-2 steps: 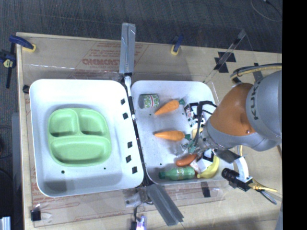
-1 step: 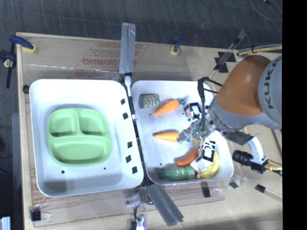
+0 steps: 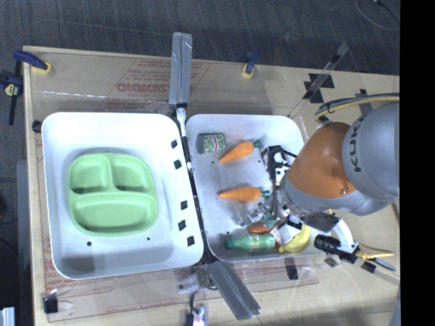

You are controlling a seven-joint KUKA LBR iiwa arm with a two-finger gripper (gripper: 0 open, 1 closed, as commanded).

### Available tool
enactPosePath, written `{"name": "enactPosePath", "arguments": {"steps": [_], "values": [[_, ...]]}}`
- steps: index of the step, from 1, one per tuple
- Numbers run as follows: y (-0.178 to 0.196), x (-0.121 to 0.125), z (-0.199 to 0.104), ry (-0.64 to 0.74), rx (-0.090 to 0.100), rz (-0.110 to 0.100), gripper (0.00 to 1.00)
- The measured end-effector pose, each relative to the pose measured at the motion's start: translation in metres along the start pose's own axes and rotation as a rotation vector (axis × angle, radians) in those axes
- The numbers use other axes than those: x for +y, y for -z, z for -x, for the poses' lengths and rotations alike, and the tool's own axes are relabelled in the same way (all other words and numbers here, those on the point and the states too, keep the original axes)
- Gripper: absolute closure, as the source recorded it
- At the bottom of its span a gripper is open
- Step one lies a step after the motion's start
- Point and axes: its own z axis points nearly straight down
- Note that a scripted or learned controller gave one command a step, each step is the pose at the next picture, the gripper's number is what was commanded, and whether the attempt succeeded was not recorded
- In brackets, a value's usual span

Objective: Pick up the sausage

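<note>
Wooden tabletop (image 3: 102,73), dark carpet beyond. My claw (image 3: 266,216) low in right bin (image 3: 224,124), sausage (image 3: 258,228) partly hidden beneath; grip state unclear.

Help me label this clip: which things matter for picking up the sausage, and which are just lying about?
Job: small reddish-brown sausage.
Lying about: orange carrots, green plastic bottle, yellow banana, green-labelled can, green divided plate.

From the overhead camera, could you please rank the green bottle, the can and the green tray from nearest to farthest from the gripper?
1. Green bottle: right bin's front edge, just below the gripper.
2. Can: right bin's far-left corner.
3. Green tray: in the left bin, farthest.
</note>
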Motion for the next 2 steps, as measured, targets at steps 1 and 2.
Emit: {"name": "enactPosePath", "arguments": {"steps": [1,2], "values": [[0.130,0.026,-0.040,0.025,-0.003,0.001,1.00],[0.051,0.004,-0.006,0.458,0.001,-0.001,1.00]]}}
